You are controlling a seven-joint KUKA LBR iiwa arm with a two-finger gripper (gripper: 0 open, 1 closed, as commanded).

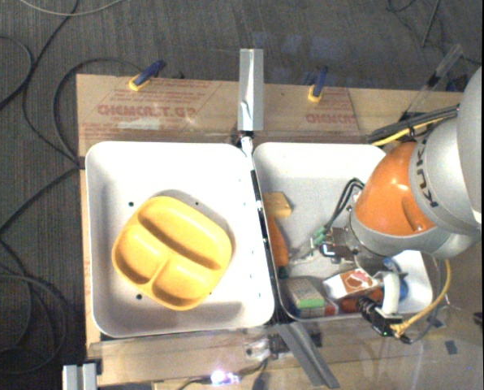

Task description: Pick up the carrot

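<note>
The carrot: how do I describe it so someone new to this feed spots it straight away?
Look in the right bin, along its left wall by the divider between the bins. The carrot lies there lengthwise, just below a tan block. It is the slim orange piece, unlike the boxy packages lower down.

Sectioned tray (174,251) in left bin (104,169). Carrot (278,244) in right bin (307,165), hugging left wall, block (276,204) just behind it, arm (404,201) over right side.

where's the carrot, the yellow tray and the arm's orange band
carrot (278,246), camera view, middle of its orange length by the bin's left wall
yellow tray (174,251), camera view, its centre ridge
orange band (392,195), camera view, its rounded top
</note>
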